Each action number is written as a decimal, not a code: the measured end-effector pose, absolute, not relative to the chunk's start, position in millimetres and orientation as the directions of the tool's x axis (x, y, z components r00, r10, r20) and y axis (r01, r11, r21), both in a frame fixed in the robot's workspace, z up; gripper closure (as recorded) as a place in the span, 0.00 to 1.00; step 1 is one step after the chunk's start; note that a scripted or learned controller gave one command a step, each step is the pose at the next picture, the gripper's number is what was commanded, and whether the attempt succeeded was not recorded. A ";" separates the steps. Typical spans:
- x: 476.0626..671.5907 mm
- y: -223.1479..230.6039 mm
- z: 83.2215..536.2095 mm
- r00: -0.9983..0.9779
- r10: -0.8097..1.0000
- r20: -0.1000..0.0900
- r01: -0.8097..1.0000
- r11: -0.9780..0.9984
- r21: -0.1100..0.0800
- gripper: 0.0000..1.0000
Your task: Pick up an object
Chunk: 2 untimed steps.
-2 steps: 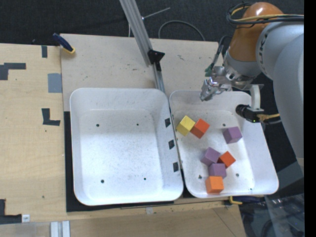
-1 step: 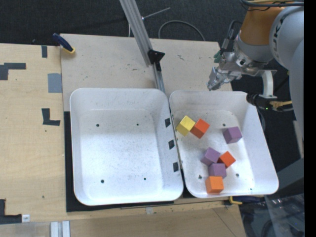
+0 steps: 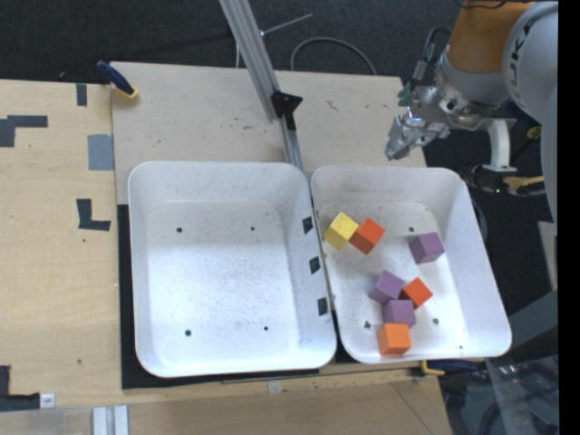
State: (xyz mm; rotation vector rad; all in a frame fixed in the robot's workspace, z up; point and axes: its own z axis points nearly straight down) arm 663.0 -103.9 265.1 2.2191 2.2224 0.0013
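Observation:
The right bin [image 3: 453,188] holds several small blocks. A yellow cube [image 3: 342,228] touches an orange-red cube [image 3: 368,236] near the bin's far left. A purple cube [image 3: 426,246] lies alone toward the right wall. Lower down, a purple cube [image 3: 388,286], an orange-red cube [image 3: 417,292], another purple cube [image 3: 399,313] and an orange cube [image 3: 394,338] cluster together. My gripper [image 3: 401,147] hangs above the bench just beyond the right bin's far rim, pointing down, with nothing seen between its tips.
The left bin [image 3: 145,198] sits beside the right one. A slanted metal pole [image 3: 254,43] reaches down to the gap between the bins. A blue-and-yellow clamp [image 3: 116,78] lies at the bench's far left corner. A cable [image 3: 335,53] loops behind.

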 end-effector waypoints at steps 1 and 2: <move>639.1 -63.5 253.4 -0.004 1.000 0.001 1.000 0.004 -0.004 1.00; 614.4 -13.6 239.1 -0.005 1.000 0.001 1.000 0.005 -0.004 1.00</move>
